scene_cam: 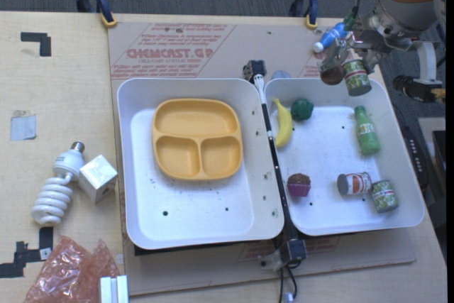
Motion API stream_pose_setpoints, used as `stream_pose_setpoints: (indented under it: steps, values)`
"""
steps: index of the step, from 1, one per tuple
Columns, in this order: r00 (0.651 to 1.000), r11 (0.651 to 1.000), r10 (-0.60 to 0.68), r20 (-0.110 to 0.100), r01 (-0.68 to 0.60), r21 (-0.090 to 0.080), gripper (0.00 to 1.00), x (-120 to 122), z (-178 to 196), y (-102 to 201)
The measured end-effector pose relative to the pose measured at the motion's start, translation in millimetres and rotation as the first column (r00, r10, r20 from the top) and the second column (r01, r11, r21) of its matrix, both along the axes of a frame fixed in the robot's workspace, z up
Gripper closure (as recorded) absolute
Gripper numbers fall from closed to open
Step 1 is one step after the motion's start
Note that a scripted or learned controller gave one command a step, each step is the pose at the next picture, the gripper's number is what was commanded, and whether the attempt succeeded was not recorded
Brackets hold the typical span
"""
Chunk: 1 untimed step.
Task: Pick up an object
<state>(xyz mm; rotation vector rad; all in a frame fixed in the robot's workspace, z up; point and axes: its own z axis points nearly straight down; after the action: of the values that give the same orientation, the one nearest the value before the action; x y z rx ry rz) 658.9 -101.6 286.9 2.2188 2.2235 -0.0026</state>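
Note:
My gripper [346,62] hangs over the far right corner of the right bin [397,216], below the grey wrist and orange band. A small green-labelled can [357,76] sits tilted between its fingers, raised over the bin's rim. A dark brown round shape [331,74] shows just left of the can. In the right bin lie a banana [282,123], a dark green round object [302,109], a green bottle [367,131], a purple cupcake-like piece [299,184], a white and orange can [354,184] and another green can [384,196].
The left bin [142,216] holds an orange divided plate [198,138]. Left of the bins, on the bench, lie a spiral light bulb [57,184], a white cube [98,177] and a red mesh bag [67,270]. Blue clamps [104,8] grip the board's far edge.

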Motion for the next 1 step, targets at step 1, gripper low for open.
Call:
stream_pose_setpoints:
  steps: [1]
  values:
    - [1.000,1.000,-0.004,0.002,0.004,0.000,1.00,0.1,13.6,-15.4]
